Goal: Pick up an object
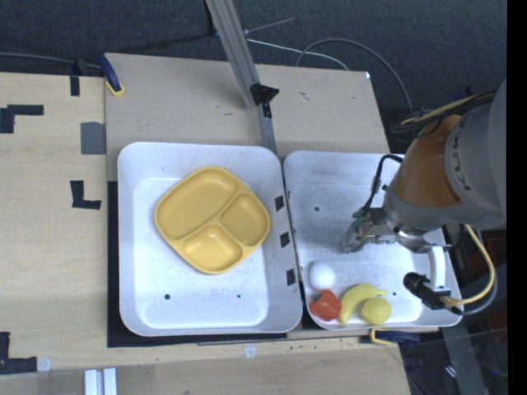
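- Ball (321, 274), tomato (326, 304), banana (356, 298) and lemon (375, 310) huddle in the right bin's (329, 179) near corner, hard against the rim.
- My claw (356, 239) hangs beside them; its grip I cannot tell.
- Yellow tray (212, 219) fills the left bin (136, 245).

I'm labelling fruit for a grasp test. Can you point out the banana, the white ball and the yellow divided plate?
banana (356, 298): camera view, middle of its curved body.
white ball (321, 275): camera view, centre of its top.
yellow divided plate (212, 219): camera view, ridge where the compartments meet.
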`<state>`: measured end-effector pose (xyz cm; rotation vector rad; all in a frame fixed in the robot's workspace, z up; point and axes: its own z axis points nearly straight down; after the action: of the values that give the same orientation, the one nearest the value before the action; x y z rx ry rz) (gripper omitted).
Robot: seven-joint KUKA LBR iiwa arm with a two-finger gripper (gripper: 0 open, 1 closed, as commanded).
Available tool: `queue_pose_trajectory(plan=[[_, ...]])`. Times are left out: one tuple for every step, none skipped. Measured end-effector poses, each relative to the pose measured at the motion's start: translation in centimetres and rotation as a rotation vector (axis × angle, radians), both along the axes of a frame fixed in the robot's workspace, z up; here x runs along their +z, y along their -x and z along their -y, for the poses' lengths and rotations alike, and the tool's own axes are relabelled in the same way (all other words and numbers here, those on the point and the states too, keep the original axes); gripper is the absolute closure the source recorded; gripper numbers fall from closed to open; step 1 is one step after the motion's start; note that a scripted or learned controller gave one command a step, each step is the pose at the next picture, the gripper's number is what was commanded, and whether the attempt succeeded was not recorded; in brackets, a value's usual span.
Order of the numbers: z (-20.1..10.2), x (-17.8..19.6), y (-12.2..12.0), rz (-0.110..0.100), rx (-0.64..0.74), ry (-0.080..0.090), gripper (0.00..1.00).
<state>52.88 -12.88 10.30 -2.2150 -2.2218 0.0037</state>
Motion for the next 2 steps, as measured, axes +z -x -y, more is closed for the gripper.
queue_pose_trajectory(plan=[[-0.3,6.3,-0.1,0.009,-0.001,0.002,1.0],[-1.4,11.5,-0.4,0.009,0.0,0.002,1.0]])
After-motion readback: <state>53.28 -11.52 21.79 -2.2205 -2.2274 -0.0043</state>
